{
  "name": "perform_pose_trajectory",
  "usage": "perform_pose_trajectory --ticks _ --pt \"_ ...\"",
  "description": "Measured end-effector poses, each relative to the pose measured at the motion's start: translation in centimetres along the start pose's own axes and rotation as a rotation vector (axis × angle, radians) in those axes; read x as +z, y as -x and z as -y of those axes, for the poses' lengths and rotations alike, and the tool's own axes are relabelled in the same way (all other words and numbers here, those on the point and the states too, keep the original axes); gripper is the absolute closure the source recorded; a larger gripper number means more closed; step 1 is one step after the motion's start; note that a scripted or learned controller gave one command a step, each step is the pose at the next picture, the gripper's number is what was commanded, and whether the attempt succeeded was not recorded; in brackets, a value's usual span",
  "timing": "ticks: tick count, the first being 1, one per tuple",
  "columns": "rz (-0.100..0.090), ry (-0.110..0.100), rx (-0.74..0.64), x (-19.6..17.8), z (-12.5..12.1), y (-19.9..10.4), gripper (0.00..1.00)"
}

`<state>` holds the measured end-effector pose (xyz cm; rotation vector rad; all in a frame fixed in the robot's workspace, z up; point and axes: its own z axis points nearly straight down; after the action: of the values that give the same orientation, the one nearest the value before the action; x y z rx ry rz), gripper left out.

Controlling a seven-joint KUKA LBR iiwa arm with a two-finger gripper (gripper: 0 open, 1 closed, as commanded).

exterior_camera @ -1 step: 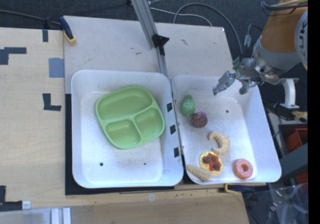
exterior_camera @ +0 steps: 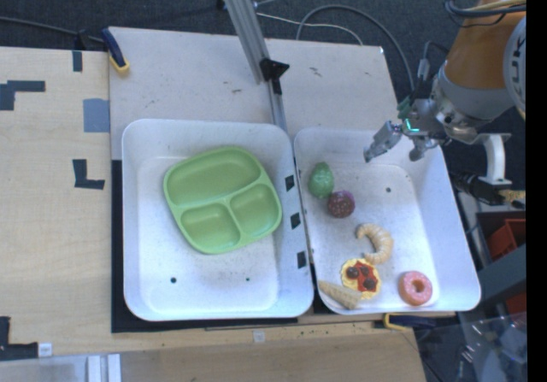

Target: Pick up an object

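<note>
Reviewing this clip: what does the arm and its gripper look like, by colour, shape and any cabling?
The rounded orange-banded grey arm narrows into a grey metal wrist block. Thin dark cables loop over the orange band, and a small teal light glows on the wrist. The slim grey two-finger gripper sticks out from it over the right white bin.

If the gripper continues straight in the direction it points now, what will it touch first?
The gripper points down and left, into the right bin. It would probably meet the bin's bare white floor first, short of the green object and the dark red one. Its height is hard to judge from this one view.
</note>
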<state>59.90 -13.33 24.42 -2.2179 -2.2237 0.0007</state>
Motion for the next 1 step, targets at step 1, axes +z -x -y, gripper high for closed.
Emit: perform_pose_trajectory --ticks 1 --pt "0.001 -0.005 0.001 4.74 0.84 -0.34 0.00"
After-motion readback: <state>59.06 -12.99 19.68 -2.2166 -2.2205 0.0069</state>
